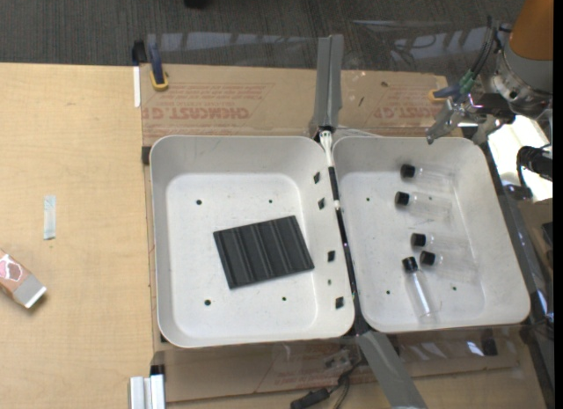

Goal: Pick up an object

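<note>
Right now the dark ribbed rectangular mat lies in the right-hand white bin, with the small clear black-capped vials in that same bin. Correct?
Not quite. The camera view shows the dark ribbed rectangular mat in the left white bin; the clear black-capped vials are in the right white bin.

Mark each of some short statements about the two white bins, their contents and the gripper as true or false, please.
1. The dark grey ribbed rectangular mat lies in the left white bin. True.
2. The small clear plastic vials with black caps lie in the left bin. False: they lie in the right white bin.
3. The gripper holds one of the vials. False: it is at the far right corner of the right bin, with nothing visible between its fingers.
4. A small grey strip lies on the wooden bench, outside the bins. True.
5. The mat stands upright against the bin wall. False: it lies flat on the bin floor.
</note>
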You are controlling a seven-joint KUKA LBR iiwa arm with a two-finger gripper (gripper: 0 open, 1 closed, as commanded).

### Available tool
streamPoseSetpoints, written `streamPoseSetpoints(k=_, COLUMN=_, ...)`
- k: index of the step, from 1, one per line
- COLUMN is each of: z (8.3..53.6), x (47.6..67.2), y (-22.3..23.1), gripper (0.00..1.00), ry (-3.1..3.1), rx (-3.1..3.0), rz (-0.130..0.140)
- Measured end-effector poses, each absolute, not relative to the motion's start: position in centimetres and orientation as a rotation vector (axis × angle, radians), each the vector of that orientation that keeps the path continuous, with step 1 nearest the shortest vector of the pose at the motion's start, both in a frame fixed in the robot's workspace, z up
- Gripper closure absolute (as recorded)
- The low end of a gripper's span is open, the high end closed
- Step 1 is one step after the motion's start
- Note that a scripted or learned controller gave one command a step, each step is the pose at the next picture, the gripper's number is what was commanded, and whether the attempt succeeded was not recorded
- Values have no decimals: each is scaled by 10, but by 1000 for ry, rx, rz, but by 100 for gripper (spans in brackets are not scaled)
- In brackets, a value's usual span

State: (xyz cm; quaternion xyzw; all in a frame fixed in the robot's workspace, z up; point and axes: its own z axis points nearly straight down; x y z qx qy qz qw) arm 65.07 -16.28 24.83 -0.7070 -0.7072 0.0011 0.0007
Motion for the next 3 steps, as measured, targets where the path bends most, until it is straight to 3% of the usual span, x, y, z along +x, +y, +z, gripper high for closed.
streamPoseSetpoints(k=1, z=97, x=602, y=-165, gripper=0, ry=-2284, rx=-2156, rz=1)
streamPoseSetpoints(k=2, z=106, x=602, y=-167, gripper=100, ry=-2281, rx=-2161, rz=0)
streamPoseSetpoints(k=3, z=216, x=642, y=-98, gripper=100, ry=-2296, rx=-2145, rz=2)
